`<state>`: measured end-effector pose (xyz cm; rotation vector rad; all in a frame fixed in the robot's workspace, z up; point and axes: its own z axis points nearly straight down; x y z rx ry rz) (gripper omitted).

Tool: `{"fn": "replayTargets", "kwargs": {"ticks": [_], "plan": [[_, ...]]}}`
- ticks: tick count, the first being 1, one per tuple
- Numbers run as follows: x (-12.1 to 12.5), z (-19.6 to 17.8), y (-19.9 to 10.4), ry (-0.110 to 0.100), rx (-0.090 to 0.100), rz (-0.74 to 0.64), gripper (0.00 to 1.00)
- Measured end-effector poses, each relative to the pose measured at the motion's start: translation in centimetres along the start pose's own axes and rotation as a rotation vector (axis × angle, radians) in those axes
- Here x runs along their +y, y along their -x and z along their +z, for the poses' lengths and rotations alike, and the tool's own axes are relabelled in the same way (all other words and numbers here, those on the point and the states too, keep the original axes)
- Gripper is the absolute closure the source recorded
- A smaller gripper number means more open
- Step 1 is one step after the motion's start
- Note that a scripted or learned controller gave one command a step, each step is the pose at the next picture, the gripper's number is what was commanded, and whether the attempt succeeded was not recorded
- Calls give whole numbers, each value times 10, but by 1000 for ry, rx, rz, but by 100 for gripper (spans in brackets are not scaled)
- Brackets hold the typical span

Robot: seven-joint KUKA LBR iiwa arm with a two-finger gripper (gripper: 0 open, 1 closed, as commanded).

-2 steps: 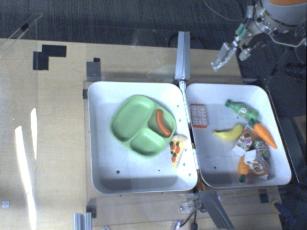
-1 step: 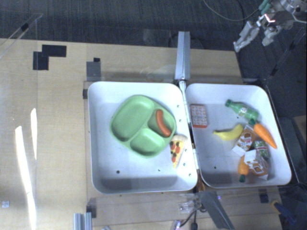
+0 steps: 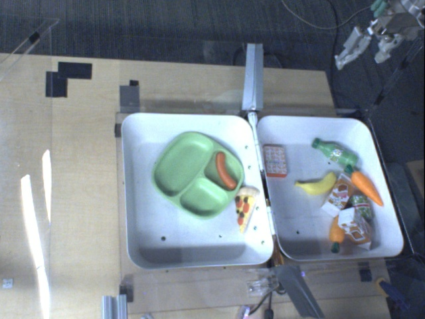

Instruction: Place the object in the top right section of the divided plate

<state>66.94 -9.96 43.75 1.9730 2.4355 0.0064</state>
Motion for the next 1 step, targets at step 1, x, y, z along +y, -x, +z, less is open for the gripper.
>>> {"fn": "replayTargets", "kwargs": {"ticks": [1], "plan": [[-14,77,65,-3,0,18,0]]}}
